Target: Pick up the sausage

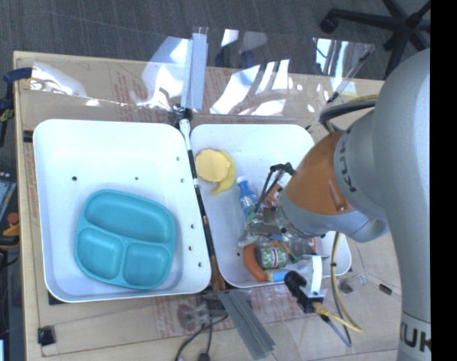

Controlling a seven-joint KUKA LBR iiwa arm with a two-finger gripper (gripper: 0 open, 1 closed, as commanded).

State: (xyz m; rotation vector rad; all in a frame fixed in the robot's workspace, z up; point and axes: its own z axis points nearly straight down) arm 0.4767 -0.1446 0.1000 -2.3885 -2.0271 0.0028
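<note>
My arm (341, 186) reached in over the right bin (303, 138), while the left bin (55, 201) held a blue tray (126, 235) well apart from the work. My gripper (267, 228) hung low among the clutter beside a yellow lump (213, 168) and a small bottle (246, 194), and I could not tell how wide my jaws stood or whether they held anything. The sausage (252, 265) lay at the near edge of the right bin, just beside a can (274, 257), and looked to me not yet lifted, so the pick was still to do.
</note>
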